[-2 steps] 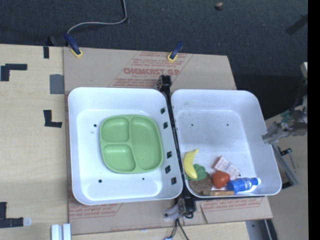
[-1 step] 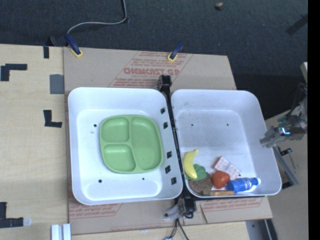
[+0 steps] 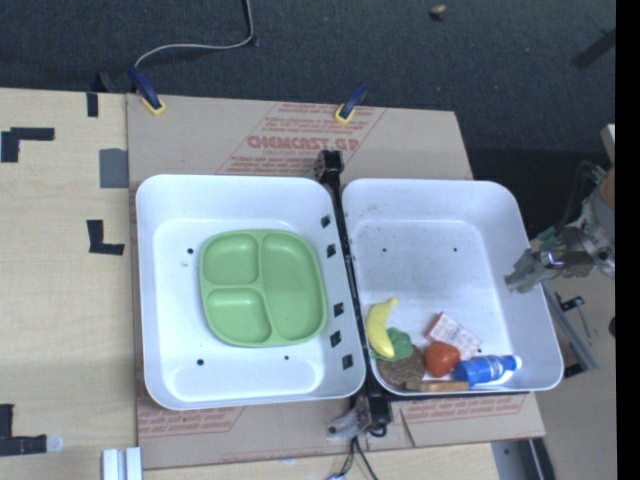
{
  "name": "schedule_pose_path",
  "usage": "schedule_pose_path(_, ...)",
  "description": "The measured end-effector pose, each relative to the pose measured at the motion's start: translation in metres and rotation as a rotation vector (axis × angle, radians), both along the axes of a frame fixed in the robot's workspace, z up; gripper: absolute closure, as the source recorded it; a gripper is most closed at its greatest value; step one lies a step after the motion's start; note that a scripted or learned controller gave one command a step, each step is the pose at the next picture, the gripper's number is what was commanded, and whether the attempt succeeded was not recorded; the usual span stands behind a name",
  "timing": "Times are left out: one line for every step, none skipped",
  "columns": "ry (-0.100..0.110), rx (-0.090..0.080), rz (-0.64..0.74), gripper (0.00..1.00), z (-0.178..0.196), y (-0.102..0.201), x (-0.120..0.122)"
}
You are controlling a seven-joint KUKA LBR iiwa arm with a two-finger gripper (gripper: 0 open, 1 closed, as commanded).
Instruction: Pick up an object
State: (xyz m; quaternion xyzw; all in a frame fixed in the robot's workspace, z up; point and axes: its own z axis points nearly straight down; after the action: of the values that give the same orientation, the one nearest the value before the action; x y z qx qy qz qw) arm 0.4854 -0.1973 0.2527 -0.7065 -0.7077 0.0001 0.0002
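Observation:
In the right bin [image 3: 430, 208], the objects lie crowded into the near corner. They are a yellow banana [image 3: 380, 326], a green item [image 3: 400, 344], a brown item [image 3: 405, 370], a red tomato-like piece [image 3: 441, 358], a white and red packet [image 3: 452, 330] and a blue bottle [image 3: 488, 369]. My gripper [image 3: 527, 270] hangs over the bin's right rim, above and to the right of the pile. It is well apart from every object and nothing shows in it.
The left bin [image 3: 170, 208] holds a green divided plate [image 3: 263, 288]. A black divider with clips [image 3: 338, 268] runs between the bins. Both bins rest on a cardboard sheet [image 3: 300, 138] on the wooden bench. A cable [image 3: 240, 18] trails at the back.

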Motion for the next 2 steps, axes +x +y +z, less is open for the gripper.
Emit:
schedule_pose_path(0.0, -0.001, -0.001, 1.0, 0.004, -0.027, -0.002)
schedule_pose_path(0.0, 0.0, 0.0, 1.0, 0.014, -0.02, 0.011)
